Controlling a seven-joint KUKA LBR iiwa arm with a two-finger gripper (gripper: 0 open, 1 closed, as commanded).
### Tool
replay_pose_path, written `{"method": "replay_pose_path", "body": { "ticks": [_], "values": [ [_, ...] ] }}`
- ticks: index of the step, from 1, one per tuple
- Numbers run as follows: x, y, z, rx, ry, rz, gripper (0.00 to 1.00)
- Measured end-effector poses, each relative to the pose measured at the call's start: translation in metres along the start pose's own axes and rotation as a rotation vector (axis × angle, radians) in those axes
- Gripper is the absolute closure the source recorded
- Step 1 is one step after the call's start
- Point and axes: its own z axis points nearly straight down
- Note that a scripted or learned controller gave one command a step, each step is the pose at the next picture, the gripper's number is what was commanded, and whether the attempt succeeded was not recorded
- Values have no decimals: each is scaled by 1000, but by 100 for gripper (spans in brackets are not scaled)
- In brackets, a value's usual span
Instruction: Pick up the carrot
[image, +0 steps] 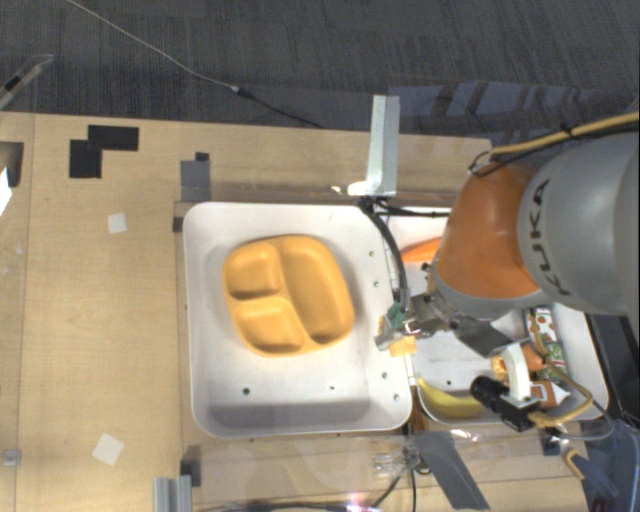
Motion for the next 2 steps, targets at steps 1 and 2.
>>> {"method": "replay_pose_path", "body": {
  "ticks": [1,2],
  "values": [
    [53,47,0,-3,0,195,100],
    [46,124,84,-29,5,459,100]
  ]
}}
